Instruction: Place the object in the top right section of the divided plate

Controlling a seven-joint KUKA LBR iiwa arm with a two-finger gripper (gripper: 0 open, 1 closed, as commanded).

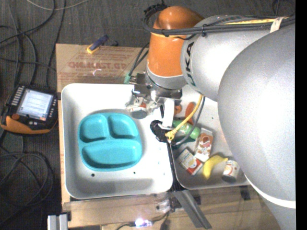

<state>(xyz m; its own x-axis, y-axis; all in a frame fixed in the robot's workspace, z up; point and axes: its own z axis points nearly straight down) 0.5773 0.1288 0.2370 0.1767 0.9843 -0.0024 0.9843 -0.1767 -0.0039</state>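
**Turquoise plate sits bare in the left bin, arm above its far right corner**

Turquoise plastic, three sections, rounded corners: the divided plate [111,141] lies flat in the left white bin [96,186], a little left of that bin's middle. From my screen I see two small sections along its far edge and one long section along its near edge, and I see nothing lying in any of them.

Further left, off the bench, an orange-and-black handheld pendant with a lit screen [31,108] rests on the dark floor among black cables. Behind the left bin a brown cardboard sheet with red print [93,66] lies flat, with a small blue-and-yellow object [97,43] on its far edge.

Moving right, the grey arm with its orange band [169,42] comes down over the far right corner of the left bin. Its metal two-finger gripper [140,107] hangs just beyond the plate's top right section. I cannot tell from this angle how far apart the fingers stand or whether anything is between them.

In the right white bin [211,183], partly under the arm, I make out an orange carrot-shaped toy [190,110], a green bottle-like item [187,129], two small red-and-white cartons [197,153], a yellow banana [212,165] and a small white can [230,170], crowded together. Which of these is the task's object I cannot say.
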